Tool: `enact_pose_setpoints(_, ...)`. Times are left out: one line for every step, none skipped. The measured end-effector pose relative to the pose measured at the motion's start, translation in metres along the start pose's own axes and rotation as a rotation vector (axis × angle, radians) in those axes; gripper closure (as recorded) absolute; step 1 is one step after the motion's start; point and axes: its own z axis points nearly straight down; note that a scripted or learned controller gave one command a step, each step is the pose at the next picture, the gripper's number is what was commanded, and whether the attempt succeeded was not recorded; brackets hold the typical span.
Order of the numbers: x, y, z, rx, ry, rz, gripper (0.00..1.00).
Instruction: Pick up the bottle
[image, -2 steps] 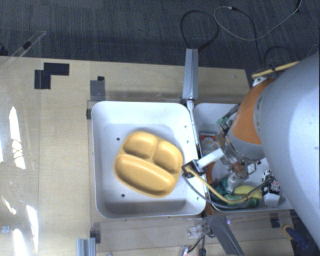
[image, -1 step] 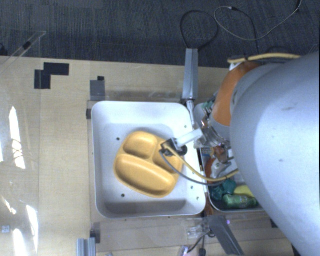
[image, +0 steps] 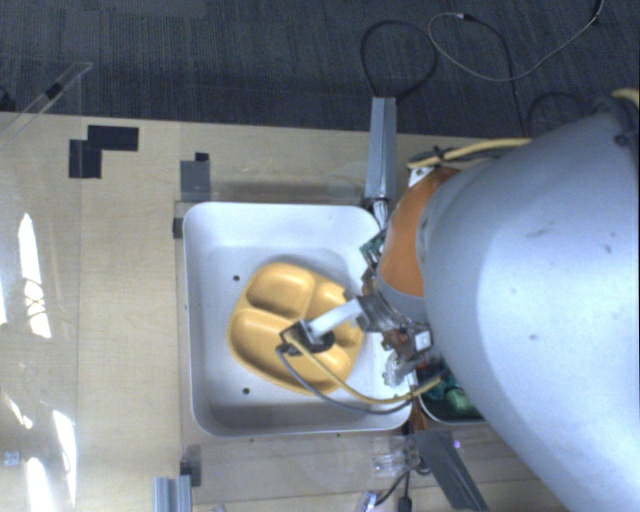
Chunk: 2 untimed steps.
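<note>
Tool hangs over the white bin, beside a yellow lump; we cannot tell whether it is released or clenched.

Worktop, as I see it from my station:
- Left bin: sits on the worktop. One lobed item lies in its middle, nearer the right wall than the left.
- Arm: reaches in from the right, with its wrist end over the left bin's right wall, just beside the lobed item.
- Small item: at the arm's near edge, right of the left bin.
- Post: upright behind the left bin's far right corner.
- Floor: behind the worktop, with cables lying on it.
</note>
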Motion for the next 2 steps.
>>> enact_pose_setpoints(0.067,0.029,-0.043,-0.009,0.006,0.043,0.00)
enact_pose_setpoints(0.002,-0.017,-0.005,-0.008,0.002,0.135,0.00)
